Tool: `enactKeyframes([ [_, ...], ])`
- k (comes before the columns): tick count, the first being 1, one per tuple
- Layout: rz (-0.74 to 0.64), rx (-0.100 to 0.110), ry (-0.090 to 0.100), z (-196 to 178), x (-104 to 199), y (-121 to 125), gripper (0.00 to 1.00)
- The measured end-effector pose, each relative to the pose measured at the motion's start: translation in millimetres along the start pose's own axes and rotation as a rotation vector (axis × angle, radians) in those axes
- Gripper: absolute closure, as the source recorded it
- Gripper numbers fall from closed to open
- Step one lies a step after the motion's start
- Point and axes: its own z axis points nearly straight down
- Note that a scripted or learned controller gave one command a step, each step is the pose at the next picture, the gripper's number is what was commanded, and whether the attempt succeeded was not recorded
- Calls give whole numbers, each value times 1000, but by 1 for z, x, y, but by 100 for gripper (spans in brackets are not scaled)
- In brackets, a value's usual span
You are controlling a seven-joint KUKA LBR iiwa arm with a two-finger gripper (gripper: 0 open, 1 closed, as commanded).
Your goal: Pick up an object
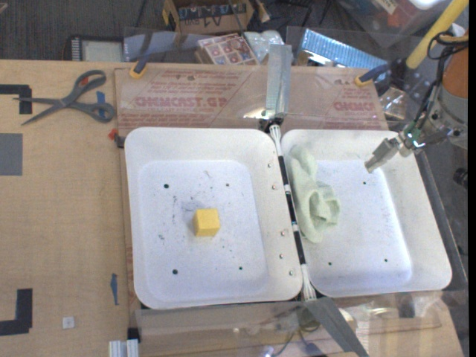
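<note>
Camera view looks down on two white bins set side by side on the tabletop (59, 222). A small yellow block (207, 222) sits near the middle of the left bin (149, 155), well apart from everything else. A pale green cloth (314, 199) lies crumpled in the right bin (424, 259), along its left wall. The gripper (375, 160) hangs over the upper right part of the right bin, reaching in from the right, well apart from the cloth and farther from the block. Nothing can be seen in its grasp; whether it is spread or closed I cannot tell, since it is small and blurred.

As a judgement, the task has hardly begun: both candidates rest in their bins untouched, and approach, descent, closing and lifting all remain. The cloth is the nearer choice. Scissors (74, 99) lie on the tabletop beyond the bins, at far left.
</note>
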Motion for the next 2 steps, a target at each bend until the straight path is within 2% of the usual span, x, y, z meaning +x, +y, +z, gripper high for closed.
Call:
enactKeyframes([
  [1,-101,1,1,131,11,3,0],
  [2,-99,-3,-2,121,10,4,100],
])
